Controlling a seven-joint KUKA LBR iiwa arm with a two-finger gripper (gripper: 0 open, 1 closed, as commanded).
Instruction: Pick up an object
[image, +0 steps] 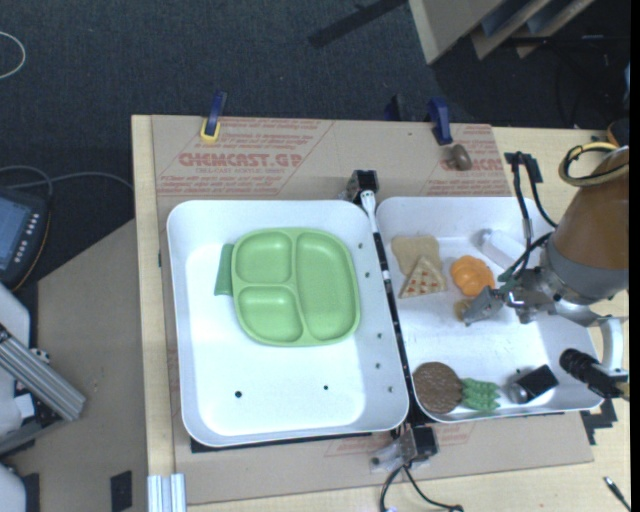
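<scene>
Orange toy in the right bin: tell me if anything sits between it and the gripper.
Nothing visible does. The gripper hangs just below the orange toy over bare bin floor; the pizza slice lies to the view's left, clear of that gap.

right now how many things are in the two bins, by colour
green: 2, the divided plate in the left bin and the leafy piece in the right bin
orange: 1, the round piece
tan: 2, the bread slice and the pizza wedge
brown: 1, the round patty
total: 6
</scene>
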